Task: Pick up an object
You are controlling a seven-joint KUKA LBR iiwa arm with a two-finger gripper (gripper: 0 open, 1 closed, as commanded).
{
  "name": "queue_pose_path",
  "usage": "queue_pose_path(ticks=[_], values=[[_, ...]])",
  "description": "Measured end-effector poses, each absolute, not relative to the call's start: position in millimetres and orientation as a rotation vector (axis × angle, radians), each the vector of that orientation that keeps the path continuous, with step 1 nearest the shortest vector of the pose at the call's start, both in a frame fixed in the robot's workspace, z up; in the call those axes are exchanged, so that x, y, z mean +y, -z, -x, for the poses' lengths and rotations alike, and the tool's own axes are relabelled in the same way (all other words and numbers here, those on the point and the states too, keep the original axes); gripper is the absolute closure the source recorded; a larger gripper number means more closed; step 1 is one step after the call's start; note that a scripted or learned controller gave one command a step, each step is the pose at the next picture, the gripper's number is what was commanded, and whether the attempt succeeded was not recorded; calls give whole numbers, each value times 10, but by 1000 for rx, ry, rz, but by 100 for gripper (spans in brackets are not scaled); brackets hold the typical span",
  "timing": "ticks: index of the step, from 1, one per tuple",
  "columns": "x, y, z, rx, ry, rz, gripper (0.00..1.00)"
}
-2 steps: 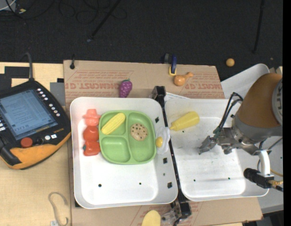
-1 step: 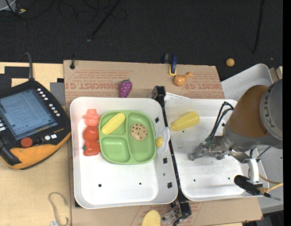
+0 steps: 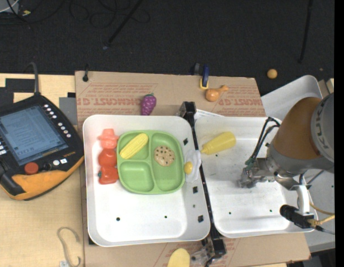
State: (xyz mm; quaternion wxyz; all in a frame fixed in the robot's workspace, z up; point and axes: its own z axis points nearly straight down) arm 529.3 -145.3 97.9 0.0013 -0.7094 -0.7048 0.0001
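Observation:
My gripper (image 3: 248, 181) is down near the floor of the right bin (image 3: 244, 216), in its middle right part. The arm's orange band and grey wrist cover it from the right. A yellow squeeze bottle (image 3: 218, 143) lies on its side at the right bin's upper left, apart from the gripper. In the left bin (image 3: 138, 221) a green divided plate (image 3: 150, 176) bears a yellow corn cob (image 3: 133, 144) and a round cookie (image 3: 164, 156). A red figure-shaped toy (image 3: 107, 157) lies left of the plate. A small yellow piece (image 3: 189, 168) sits at the plate's right rim.
Behind the bins on the cardboard lie a purple grape bunch (image 3: 148, 103) and an orange pear-shaped toy (image 3: 215, 93). A teach pendant (image 3: 33, 143) rests on the bench at the left. A yellow object (image 3: 179, 257) lies below the bins.

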Motion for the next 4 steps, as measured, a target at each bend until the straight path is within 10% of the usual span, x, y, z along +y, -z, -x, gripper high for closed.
queue_pose_path(ticks=[4], values=[[-890,-2365,-5224,-2223,1,2214,100]])
